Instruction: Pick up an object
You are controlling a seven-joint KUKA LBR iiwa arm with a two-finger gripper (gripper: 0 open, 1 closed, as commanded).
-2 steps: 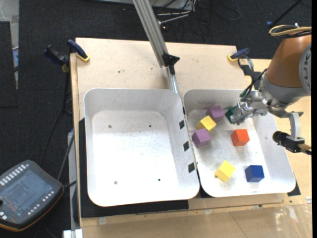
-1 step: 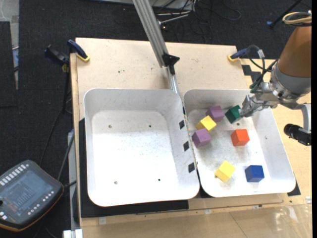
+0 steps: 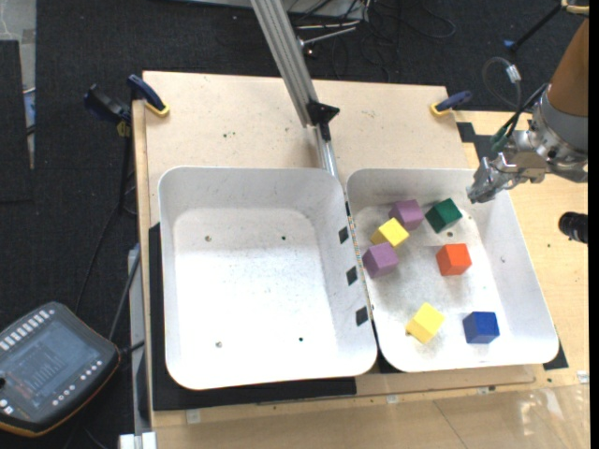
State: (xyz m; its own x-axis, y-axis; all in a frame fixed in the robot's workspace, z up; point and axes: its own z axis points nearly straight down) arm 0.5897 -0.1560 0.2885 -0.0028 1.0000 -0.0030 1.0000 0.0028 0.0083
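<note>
The jaws (image 3: 480,191) hung over the upper right rim of the right bin (image 3: 524,279), and from this slant it could not be told whether they were open or closed; nothing showed between them. The green cube (image 3: 444,215) lay nearest, just down and left of them inside the bin, with the purple cube (image 3: 406,213) beside it and the orange cube (image 3: 453,259) below. A short drop leftward would likely reach the green cube first.

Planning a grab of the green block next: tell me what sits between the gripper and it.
Nothing visible does. The gripper hangs over the right bin's upper right rim, and the green block lies just to its lower left, bare bin floor between.
</note>
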